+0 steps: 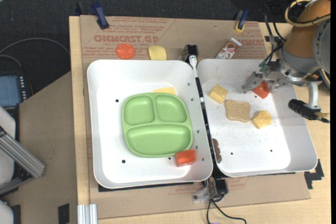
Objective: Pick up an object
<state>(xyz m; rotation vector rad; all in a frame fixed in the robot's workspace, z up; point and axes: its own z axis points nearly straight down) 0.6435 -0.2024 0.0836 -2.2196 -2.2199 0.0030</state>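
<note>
One small red block [261, 91] sits at the tool [258, 85], grip state unclear; it looks light, rigid, best pinched across flat sides.

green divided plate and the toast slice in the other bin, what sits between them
In the camera view, between the green divided plate and the toast slice run the two bins' adjoining rims, then a yellow cheese-like block just up-left of the toast.
</note>
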